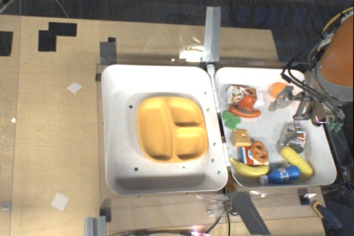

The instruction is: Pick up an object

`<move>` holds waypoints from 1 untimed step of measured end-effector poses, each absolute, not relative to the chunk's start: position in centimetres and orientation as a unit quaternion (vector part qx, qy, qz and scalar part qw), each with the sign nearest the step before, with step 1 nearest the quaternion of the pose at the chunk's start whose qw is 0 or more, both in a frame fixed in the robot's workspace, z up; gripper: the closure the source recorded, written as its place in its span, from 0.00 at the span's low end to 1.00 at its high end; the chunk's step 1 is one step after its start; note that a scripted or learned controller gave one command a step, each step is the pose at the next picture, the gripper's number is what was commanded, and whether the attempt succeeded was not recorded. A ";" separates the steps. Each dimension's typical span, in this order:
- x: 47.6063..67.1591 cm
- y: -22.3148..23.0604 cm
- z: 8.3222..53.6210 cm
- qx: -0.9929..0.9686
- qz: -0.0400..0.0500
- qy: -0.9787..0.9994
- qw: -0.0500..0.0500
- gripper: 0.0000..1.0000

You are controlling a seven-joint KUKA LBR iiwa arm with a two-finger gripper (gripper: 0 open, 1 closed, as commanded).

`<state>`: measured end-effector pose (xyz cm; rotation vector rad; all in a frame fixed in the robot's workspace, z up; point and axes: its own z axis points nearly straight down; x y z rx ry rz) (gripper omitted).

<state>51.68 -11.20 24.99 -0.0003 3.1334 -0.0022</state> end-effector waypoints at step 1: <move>53.1 -12.3 25.8 0.091 0.000 0.996 0.005 0.00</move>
